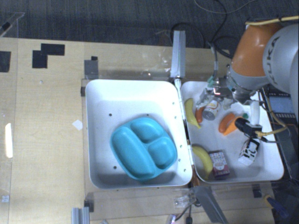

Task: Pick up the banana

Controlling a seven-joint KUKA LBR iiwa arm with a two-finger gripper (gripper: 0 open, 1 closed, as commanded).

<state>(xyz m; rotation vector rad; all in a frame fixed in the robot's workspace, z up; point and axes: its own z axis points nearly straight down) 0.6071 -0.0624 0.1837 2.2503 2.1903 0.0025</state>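
**Operator:** Locate the target item.

**Technician:** Two yellow curved items lie in the right bin [275, 169], both along its left wall. One banana [188, 112] sits mid-frame, right of centre, running lengthwise beside the divider, with a small orange-red item touching its right side. A second banana [202, 157] lies lower, near the bin's bottom left corner, just beside a small dark box [219, 164].

**Operator:** Gripper status?

**Technician:** The gripper [211, 107] hangs over the upper part of the right bin, close to the upper banana and directly over a small can-like item. Finger spread cannot be determined from this angle, and nothing can be confirmed between them.

**Operator:** Handling characteristics?

**Technician:** Judged as light, with a firm but bruisable body and a smooth, slightly slippery skin. The curved profile tends to roll or pivot under an off-centre pinch. Moderate closing force is advised; excess force would crush the flesh.

**Operator:** Recommended grasp location?

**Technician:** Across the thick middle section, fingers closing on the narrow width, perpendicular to the long axis. For the upper banana, clearance is tight: the bin wall is on one side and the orange-red item on the other. The lower banana has freer space above it, though the box crowds its right side.

**Operator:** Other contents?

**Technician:** An orange wedge-shaped item [228, 123] near the bin's centre, and a blue divided plate [143, 146] in the left bin [100, 125].
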